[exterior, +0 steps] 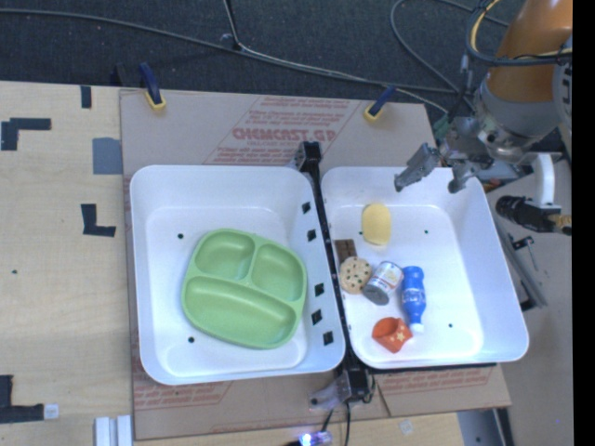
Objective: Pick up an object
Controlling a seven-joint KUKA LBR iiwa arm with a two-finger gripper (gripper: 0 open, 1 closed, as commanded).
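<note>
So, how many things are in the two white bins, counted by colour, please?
Green: 1, divided plate, left bin
Yellow: 1, lemon-like piece
Beige: 1, cookie
Silver: 1, can
Blue: 1, bottle
Red: 1, small piece
Total: 6

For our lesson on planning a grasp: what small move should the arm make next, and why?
Probably shift the gripper toward the yellow object and lower it. The fingers are spread with nothing between them, hovering over the right bin's far edge, and that object lies nearest, apart from the clustered items.
</note>
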